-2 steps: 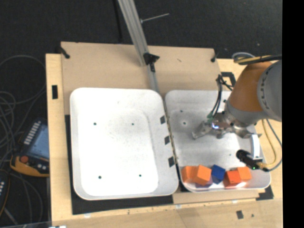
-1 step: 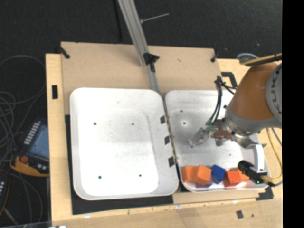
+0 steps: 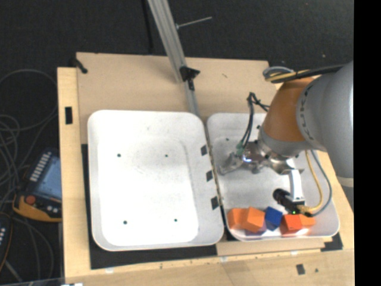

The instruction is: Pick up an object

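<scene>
1. The landmark is the right-hand shallow white plastic bin [image 3: 238, 130]; every place below is given against it.
2. The grey arm with the orange band [image 3: 286, 118] reaches in over this bin's right side, and its two-finger metal gripper [image 3: 229, 162] sits low near the bin's left wall, roughly midway along that wall.
3. Whether the claw is open or closed I cannot tell: the tip is small and blurred against the bin floor. Nothing coloured shows at the tip.
4. The things to pick lie along the bin's near wall, in a row: a larger orange block [image 3: 246, 218] toward the near-left corner, a small blue block [image 3: 273, 217] just beside it, and a second orange block [image 3: 292, 223] on the blue one's right.
5. The relation that matters: the blocks lie toward the near wall from the claw, and slightly to the right, well apart from it.
6. The larger orange block is the nearest to the claw, so I judge it the likeliest target.
7. The row runs along the near wall, with the blocks crowded together, so a grasp there may foul on a neighbour or the wall.
</scene>
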Robot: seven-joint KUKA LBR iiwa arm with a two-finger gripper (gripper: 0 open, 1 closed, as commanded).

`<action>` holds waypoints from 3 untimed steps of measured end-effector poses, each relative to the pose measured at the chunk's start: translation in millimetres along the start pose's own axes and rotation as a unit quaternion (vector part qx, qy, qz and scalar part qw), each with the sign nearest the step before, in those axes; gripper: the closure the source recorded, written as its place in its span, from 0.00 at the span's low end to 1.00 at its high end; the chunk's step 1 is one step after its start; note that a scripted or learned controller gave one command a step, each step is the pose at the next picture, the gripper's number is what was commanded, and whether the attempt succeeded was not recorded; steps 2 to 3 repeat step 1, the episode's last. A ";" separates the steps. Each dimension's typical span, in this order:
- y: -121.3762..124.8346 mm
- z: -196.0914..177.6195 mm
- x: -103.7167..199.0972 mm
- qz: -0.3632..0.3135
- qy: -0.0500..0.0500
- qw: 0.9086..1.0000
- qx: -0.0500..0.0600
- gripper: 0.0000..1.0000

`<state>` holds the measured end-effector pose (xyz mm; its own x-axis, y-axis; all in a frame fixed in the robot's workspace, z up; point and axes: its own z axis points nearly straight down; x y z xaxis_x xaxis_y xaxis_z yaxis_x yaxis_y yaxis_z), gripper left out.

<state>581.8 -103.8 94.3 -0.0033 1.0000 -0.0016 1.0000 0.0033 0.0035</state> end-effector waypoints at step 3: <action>-1.8 -133.4 -45.1 0.003 -0.001 1.000 -0.003 0.00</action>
